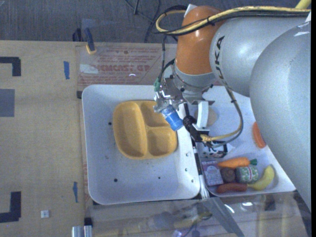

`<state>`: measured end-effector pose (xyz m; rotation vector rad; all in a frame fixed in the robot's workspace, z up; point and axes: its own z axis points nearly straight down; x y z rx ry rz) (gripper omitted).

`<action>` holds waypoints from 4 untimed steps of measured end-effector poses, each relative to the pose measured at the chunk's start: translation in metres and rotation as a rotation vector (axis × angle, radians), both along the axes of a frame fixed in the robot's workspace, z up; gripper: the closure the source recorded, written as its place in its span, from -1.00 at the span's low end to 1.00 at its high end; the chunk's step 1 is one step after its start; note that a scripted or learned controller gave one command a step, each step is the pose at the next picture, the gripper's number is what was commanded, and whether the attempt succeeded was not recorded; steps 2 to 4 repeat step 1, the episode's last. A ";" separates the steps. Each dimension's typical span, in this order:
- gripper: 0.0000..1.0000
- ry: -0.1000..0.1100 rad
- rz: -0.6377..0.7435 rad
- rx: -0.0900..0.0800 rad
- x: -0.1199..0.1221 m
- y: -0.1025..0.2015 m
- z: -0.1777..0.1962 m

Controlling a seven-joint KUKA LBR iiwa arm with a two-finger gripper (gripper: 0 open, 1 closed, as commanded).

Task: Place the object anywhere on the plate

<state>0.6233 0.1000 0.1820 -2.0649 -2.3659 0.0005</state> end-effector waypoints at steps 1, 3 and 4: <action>-1.00 0.000 -0.001 0.000 0.000 -0.001 0.000; -1.00 0.000 -0.001 0.000 0.000 -0.001 0.000; -1.00 0.000 -0.001 0.000 0.000 -0.001 0.000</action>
